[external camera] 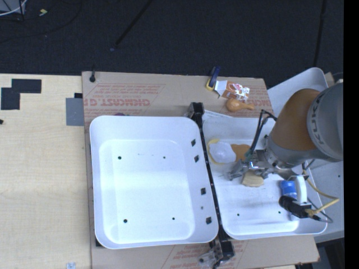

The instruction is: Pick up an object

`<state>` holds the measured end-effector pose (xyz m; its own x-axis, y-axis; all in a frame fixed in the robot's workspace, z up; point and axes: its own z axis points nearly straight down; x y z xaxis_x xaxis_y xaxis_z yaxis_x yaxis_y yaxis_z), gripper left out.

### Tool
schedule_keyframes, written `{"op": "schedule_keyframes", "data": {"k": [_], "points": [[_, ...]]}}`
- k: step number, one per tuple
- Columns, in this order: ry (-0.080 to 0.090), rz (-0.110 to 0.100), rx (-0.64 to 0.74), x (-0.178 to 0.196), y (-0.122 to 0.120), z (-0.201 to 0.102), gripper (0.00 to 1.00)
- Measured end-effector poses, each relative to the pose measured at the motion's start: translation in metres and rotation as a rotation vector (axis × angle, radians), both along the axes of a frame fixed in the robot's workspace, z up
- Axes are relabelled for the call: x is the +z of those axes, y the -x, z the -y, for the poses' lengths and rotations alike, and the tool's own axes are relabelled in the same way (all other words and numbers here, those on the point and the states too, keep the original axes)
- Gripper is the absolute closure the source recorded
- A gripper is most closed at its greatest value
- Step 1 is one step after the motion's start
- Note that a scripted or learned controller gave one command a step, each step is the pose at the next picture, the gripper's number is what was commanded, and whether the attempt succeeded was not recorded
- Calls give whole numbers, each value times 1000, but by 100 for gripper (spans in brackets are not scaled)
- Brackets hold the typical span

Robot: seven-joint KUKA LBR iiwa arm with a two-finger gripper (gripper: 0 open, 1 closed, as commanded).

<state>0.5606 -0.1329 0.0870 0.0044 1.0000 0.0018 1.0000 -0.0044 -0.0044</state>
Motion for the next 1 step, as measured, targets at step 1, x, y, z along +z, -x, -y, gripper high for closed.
{"op": "schedule_keyframes", "data": {"k": [1], "points": [[2, 4, 7, 1, -20, 8, 0]]}}
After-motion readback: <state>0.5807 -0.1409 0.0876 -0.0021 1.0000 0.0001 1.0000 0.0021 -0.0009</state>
